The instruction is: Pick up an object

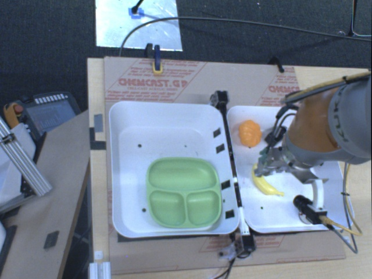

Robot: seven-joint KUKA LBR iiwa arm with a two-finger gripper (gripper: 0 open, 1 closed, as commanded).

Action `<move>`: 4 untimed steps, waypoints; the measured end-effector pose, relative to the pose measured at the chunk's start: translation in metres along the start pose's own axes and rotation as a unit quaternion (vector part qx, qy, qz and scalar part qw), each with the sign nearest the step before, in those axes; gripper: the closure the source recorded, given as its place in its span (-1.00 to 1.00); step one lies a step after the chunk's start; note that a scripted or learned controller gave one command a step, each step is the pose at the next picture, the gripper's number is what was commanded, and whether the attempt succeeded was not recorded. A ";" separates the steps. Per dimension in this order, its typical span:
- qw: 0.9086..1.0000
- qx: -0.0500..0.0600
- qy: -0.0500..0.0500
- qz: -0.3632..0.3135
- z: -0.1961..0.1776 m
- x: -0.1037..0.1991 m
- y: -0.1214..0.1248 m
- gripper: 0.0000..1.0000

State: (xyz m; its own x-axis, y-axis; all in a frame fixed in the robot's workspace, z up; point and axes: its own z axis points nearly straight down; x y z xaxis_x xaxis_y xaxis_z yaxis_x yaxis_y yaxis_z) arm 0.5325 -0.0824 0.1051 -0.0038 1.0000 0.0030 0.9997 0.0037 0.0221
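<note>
One pair of jaws hangs low in the right bin [261, 215], at the end of the grey arm [343, 121] with its orange band, which comes in from the right edge. The jaws sit directly over one end of a yellow banana [268, 186], the end nearer the divide between the bins. The wrist body covers them from above, so I cannot tell whether they are open, closed, or clamped on the fruit. The banana lies flat on the bin floor, its free end pointing toward the front right corner.

Just behind the jaws, toward the back of the same bin, rests a lumpy orange fruit [250, 133], apart from the banana and near the divide. A row of black clips [224, 150] runs along the seam where the two bins meet.

The left bin [168, 127] holds a pale green plate [180, 176] with three compartments, lying toward its front half.

Both bins stand on a cardboard sheet [192, 77] printed in red letters, spread over the pale counter [96, 86]. A yellow and blue clamp [156, 60] grips the sheet's back edge. Beyond it a shiny metal sheet [145, 22] lies on dark flooring, and a handheld control panel [51, 114] sits off to the left.
</note>
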 end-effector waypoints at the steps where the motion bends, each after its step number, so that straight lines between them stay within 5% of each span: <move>1: 1.000 0.007 -0.002 0.000 -0.059 -0.010 0.004 1.00; 3: 1.000 0.008 -0.002 0.000 -0.144 0.000 0.013 1.00; 4: 1.000 0.010 -0.001 -0.003 -0.146 0.047 0.010 1.00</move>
State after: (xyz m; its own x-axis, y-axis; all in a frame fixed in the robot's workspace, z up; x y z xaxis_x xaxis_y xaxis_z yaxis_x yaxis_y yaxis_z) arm 0.5395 -0.0359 0.2518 -0.0089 1.0000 0.0019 1.0000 0.0089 0.0017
